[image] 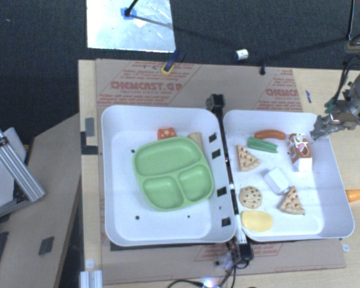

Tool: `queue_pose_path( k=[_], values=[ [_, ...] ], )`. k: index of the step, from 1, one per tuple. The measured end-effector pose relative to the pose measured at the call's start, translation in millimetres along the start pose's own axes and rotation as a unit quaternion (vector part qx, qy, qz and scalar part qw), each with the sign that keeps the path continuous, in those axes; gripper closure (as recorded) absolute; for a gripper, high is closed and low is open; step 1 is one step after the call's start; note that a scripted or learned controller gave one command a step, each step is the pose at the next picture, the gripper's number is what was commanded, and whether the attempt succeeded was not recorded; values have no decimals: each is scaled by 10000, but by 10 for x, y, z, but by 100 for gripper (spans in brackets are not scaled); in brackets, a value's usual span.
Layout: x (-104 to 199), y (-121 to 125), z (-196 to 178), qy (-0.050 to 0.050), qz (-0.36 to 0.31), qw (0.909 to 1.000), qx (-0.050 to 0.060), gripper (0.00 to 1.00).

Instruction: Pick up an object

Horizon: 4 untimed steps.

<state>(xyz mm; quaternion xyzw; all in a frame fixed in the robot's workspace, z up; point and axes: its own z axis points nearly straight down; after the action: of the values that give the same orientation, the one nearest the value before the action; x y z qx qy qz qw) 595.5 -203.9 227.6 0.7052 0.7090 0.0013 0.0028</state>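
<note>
The right bin (333,185) holds several toy foods: a red sausage (270,134), a green bean pod (262,144), two pizza slices (247,158) (293,201), a brown and white cake piece (300,149), a white block (276,179), a cookie (250,197) and a yellow disc (257,221). My gripper (324,128) hangs over the bin's far right corner, just up and right of the cake piece. Nothing shows in its grasp.
In the left bin (117,179) lies a green divided plate (171,173), with a red-orange block (166,134) and a tan piece (195,138) behind it. An orange carrot (358,194) lies on the bench outside the right bin. A black divider (222,161) runs between the bins.
</note>
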Motion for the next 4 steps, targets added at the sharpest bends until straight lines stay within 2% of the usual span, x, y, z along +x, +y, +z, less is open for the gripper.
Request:
queue_pose_path(
  k=[3, 4],
  values=[
    [1566, -552, -85, 21, -20, 10000, 34, 100],
    [1599, -578, -72, 12, -4, 10000, 28, 100]
  ],
)
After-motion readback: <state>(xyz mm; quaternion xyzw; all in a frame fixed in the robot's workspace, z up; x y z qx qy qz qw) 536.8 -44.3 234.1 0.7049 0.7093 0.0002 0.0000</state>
